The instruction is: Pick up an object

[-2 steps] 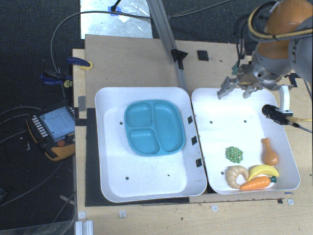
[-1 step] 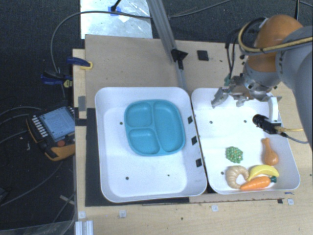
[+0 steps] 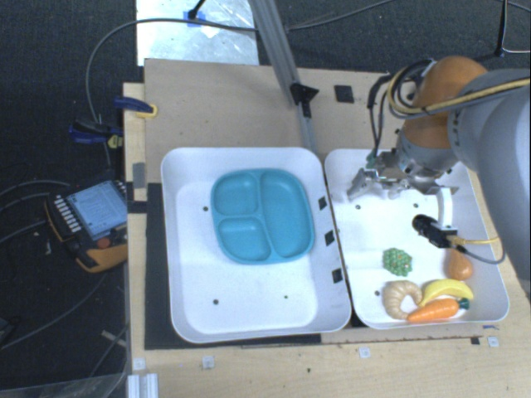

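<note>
Right, gripper (image 3: 375,183) hangs over upper part of rt bin (image 3: 353,247), fingers spread apart w/ nothing between them. Objs sit well apart, at the bin's lower rt: green ball (image 3: 397,261), croissant (image 3: 401,297), banana (image 3: 448,289), carrot (image 3: 432,310), orange egg (image 3: 458,265). Left bin (image 3: 187,247) holds blue divided plate (image 3: 262,215).

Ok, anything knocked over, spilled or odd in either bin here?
Nothing stands out. The blue divided plate lies flat in the left bin; the toy foods cluster in the right bin's near corner, none spilled over the rim.
</note>
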Robot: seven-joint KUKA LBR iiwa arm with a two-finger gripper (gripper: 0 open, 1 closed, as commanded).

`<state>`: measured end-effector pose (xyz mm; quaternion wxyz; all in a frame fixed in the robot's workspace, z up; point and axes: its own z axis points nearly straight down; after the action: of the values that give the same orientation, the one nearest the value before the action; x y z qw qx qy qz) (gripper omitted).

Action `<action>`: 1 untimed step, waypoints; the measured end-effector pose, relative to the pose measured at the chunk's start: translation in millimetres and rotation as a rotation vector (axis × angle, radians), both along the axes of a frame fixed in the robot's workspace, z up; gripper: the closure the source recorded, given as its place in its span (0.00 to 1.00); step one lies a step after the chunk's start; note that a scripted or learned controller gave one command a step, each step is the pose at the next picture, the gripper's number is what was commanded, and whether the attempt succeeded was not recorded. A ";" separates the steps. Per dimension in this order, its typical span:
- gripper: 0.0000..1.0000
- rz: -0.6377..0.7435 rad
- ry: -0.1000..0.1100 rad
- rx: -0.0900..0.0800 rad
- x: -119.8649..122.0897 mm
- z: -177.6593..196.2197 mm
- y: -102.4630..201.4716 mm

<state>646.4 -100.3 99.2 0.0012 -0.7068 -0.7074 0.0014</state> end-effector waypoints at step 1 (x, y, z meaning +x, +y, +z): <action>0.00 0.000 -0.005 -0.001 0.9 -14.3 0.1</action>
<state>647.3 -100.2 85.0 -0.0010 -0.7068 -0.7074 -0.0002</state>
